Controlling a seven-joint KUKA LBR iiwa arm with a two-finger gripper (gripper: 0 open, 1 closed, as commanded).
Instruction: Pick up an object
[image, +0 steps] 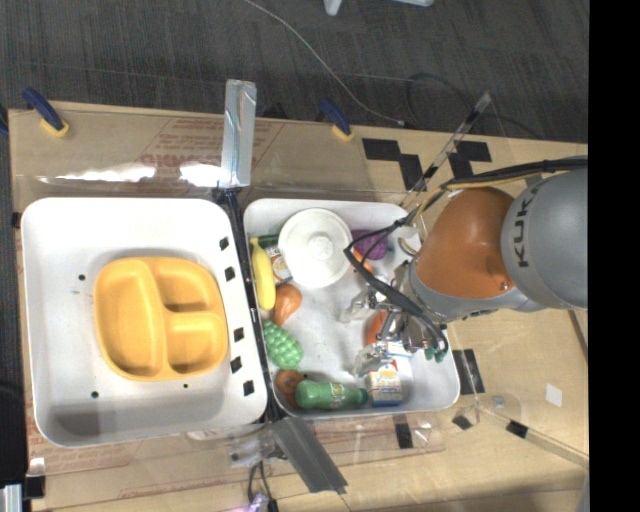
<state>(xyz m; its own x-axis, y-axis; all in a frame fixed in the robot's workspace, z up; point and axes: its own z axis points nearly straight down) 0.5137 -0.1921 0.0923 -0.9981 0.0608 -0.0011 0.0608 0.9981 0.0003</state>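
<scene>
My gripper (386, 335) reaches down into the right bin (436, 396) near its right side, over a small orange item (374, 324) and just above a small carton (386, 382). I see nothing clearly held in it. The bin also holds a white round bowl (315, 246), a yellow banana (263, 280), an orange-brown piece (288, 301), a bumpy green piece (282, 346), a green bottle (326, 394) lying along the front wall, and a purple item (371, 244) partly under the arm.
The left bin (60, 400) holds a yellow divided tray (160, 316). The arm's orange band (466, 245) covers the right bin's far right corner. Cables run across the bench behind the bins.
</scene>
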